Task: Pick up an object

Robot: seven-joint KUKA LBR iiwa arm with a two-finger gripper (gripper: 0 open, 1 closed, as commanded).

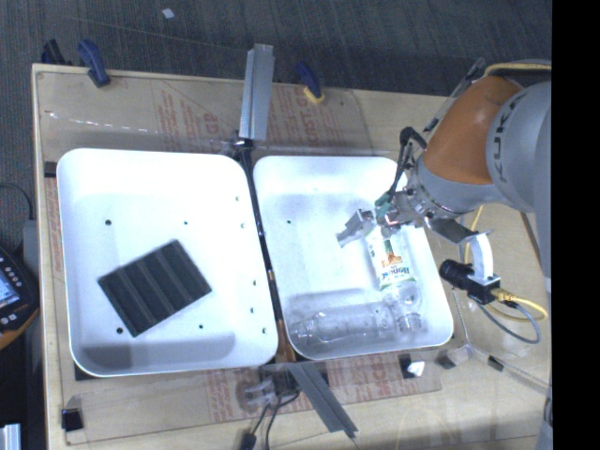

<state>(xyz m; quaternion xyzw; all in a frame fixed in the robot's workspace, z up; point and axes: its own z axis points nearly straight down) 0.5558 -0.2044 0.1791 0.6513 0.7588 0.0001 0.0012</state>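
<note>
Both bins (150, 172) white; left one has a black ribbed pad (155, 286), right one a clear bottle (352, 323) and a white-labelled bottle (394, 268) with orange-green print; arm (487, 143) grey, orange band.

One camera, fixed high above the surface (141, 111), looking down at a slant, so the far edge of the board sits toward the top of the frame with dark carpet (281, 17) beyond it, and the near edge runs along the bottom. It stands far enough back to take in both white bins whole: the left bin (66, 251) and the right bin (272, 251) lie side by side across the middle of the frame. The arm (487, 148) comes in from the right side, cut off by the frame there. At the left edge a slice of a handheld screen (11, 293) pokes in.
</note>
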